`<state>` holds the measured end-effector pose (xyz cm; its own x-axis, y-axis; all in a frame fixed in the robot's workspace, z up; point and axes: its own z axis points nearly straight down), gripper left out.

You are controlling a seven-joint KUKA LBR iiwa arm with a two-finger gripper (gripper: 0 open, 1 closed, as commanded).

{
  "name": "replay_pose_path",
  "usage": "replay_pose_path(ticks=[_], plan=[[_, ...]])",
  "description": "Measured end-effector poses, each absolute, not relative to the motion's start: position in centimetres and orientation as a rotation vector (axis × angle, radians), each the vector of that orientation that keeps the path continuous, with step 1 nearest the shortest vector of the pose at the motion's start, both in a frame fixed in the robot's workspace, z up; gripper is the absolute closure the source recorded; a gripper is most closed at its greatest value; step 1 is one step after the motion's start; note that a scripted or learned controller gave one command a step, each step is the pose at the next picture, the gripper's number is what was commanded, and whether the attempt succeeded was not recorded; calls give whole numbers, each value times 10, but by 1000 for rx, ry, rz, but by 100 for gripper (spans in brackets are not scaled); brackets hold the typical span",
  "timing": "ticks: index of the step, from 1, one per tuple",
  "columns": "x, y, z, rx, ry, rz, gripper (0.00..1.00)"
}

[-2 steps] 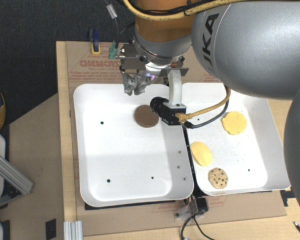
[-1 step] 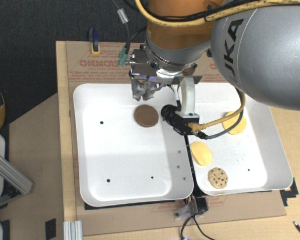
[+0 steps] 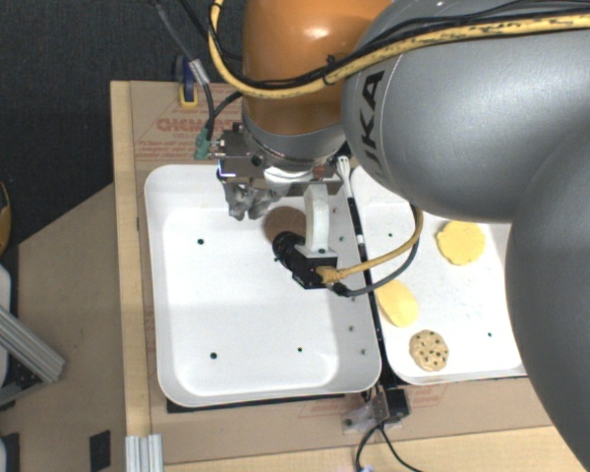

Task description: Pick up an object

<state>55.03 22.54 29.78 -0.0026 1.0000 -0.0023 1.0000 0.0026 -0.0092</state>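
A KUKA arm (image 3: 472, 116) reaches in from the right over two white bins on a cardboard-covered surface (image 3: 128, 264), its orange-banded wrist poised low above the far part of the left bin (image 3: 226, 362). The jaws (image 3: 275, 226) hang close over a brown, rounded object (image 3: 280, 226) lying near that bin's far right side, though whether they are apart, together or clamped cannot be told, as the wrist and a black cabled fitting (image 3: 300, 262) hide them. In the right bin (image 3: 492, 347) lie two yellow pieces (image 3: 460, 242) (image 3: 397, 303) and a speckled cookie (image 3: 429, 350), well apart from the tool. The step in hand appears to be the grasp attempt on the brown object; the next move likely calls for a firm closure and a straight lift clear of the bin.
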Motion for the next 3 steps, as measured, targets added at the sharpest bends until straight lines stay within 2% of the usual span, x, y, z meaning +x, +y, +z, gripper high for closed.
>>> replay_pose_path(ticks=[1,2,3], plan=[[535,224,323,-2220,-2224,-4,100],[530,215,341,-2223,-2222,-5,100],[509,201,364,-2225,-2220,-6,100]])
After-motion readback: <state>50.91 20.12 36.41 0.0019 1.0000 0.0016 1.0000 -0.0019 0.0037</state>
